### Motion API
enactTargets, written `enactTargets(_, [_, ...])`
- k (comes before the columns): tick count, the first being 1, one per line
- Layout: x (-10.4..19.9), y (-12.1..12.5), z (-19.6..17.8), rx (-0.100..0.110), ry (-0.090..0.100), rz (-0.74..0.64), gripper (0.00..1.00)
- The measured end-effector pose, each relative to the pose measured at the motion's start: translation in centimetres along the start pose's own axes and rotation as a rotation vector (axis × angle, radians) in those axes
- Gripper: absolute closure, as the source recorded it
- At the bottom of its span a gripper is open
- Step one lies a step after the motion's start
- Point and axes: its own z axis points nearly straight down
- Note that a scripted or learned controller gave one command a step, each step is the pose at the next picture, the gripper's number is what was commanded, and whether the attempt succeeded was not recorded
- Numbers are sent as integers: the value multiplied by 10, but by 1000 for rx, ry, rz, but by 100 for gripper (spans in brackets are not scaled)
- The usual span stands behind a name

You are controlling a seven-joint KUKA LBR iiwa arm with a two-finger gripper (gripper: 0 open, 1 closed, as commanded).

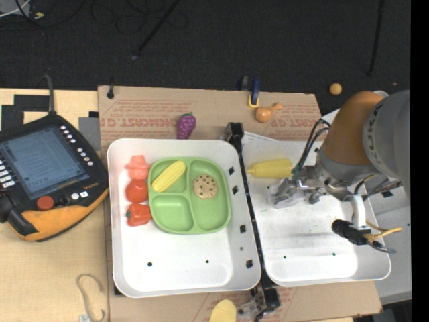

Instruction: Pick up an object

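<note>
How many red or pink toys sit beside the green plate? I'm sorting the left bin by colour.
3, stacked along the green plate's left edge: a pink toy on top, a red one in the middle, another red one lowest. None looks hidden.

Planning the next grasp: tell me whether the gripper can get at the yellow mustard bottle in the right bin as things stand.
Probably yes. The gripper hangs in the right bin just below the yellow mustard bottle, which lies on its side with nothing on top. The bin's wall close behind it may crowd the approach.

We identify a yellow mustard bottle [269,169] lying on its side at the far edge of the right bin [315,263], its nozzle pointing toward the left bin [174,274].
</note>
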Motion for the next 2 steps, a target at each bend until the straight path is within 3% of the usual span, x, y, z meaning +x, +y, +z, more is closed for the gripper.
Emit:
enactTargets(1, [-2,1,-13,-4,0,4,100])
enactTargets(2, [-2,-6,-73,-10,-2,7,100])
